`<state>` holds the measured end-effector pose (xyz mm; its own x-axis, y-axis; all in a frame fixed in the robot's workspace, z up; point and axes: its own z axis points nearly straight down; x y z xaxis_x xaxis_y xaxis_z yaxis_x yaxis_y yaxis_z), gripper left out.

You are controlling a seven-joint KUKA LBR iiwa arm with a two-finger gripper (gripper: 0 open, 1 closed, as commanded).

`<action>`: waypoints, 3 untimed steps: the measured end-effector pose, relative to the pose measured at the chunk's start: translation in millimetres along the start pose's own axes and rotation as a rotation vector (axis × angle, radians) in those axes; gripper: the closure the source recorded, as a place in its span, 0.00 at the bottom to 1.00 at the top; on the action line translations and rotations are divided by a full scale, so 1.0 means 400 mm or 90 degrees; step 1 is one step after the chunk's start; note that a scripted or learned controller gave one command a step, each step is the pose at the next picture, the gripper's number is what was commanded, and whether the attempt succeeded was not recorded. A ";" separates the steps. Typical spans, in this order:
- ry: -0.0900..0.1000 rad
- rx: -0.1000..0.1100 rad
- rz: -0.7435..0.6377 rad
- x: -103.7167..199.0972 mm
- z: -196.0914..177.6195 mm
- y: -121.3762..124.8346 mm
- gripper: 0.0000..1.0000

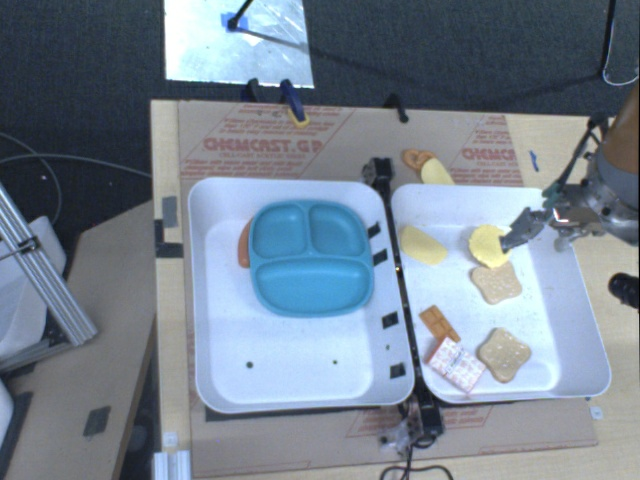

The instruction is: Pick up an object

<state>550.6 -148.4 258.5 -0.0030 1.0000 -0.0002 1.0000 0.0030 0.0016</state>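
The hand (515,236) is seen at the edge of a yellow piece (487,245) in the right bin (580,318).
It cannot be told if the hand is wide or narrow. A second yellow piece (423,245), two tan toast shapes (497,284) (503,353), an orange bar (437,321) and a pink checked block (457,367) are spread in the same bin. A blue plate (310,258) is set in the left bin (290,378), with an orange thing (243,245) tucked by its left side.
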 end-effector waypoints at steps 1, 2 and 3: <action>-0.004 -0.003 0.001 -0.036 0.449 0.076 0.00; -0.003 -0.009 0.001 -0.036 0.395 0.084 1.00; 0.001 -0.002 -0.005 0.126 0.435 0.201 1.00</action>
<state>631.2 -97.7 84.5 -0.0108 0.9999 0.0008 0.9999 0.0108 0.0052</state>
